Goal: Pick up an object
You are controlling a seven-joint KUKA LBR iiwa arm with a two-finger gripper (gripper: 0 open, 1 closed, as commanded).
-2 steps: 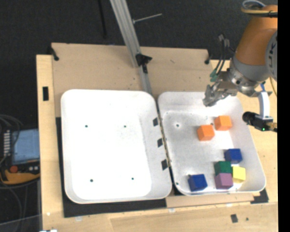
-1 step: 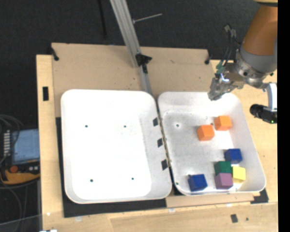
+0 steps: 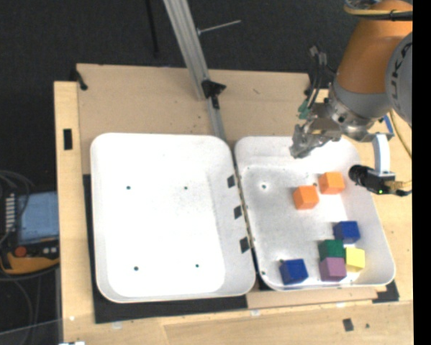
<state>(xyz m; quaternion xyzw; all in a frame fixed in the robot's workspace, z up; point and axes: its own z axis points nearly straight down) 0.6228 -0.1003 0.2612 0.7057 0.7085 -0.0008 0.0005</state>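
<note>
Camera view: arm [image 3: 370,56] comes in from the right, claw [image 3: 303,144] hanging over the far edge of the right bin [image 3: 269,157], nothing seen between its tips. Can't tell from this slanted look whether the tips are apart or together, too small and dark. All the blocks sit in the right bin: two orange blocks [image 3: 306,197] [image 3: 332,182] near the middle, close together but apparently not touching; further toward the near edge a blue block [image 3: 347,231], then a tight cluster of green block [image 3: 331,249], yellow block [image 3: 355,258] and purple block [image 3: 332,268], and a second blue block [image 3: 293,271] alone at the near rim. Left bin [image 3: 161,214] holds no blocks. Key relation: nearest candidates are the orange pair, lying from the claw toward the near side of the worktop [image 3: 150,99], the left one almost straight below it in the picture, the other a bit to the right. Blocks look cubic, so no long axis to align to. Judgement: pick not yet started; the left orange block is the easy target with free space on most sides; the green/yellow/purple cluster risks a fouled grasp.
</note>
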